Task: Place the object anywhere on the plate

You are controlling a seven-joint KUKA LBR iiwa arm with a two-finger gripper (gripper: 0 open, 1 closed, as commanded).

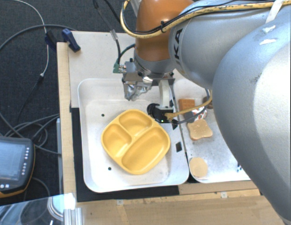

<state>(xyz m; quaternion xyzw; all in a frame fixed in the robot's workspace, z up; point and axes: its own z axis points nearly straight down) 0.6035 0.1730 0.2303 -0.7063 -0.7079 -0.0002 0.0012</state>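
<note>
A yellow plate (136, 141) with three compartments lies in the left white bin (91, 125), and nothing rests on it. My gripper (132, 93) hangs over the back of that bin, just beyond the plate's far rim, and I see no object in it. In the right bin (220, 165) lie a slice of toast (200, 130), a brown square piece (187, 104) behind it, and a round tan piece (198, 167) near the front.
The grey arm (239, 69) covers most of the right bin and the upper right of the view. A blue clip (70, 40) sits at the bench's back left corner. Cables and a handheld screen (11, 165) lie left of the bench.
</note>
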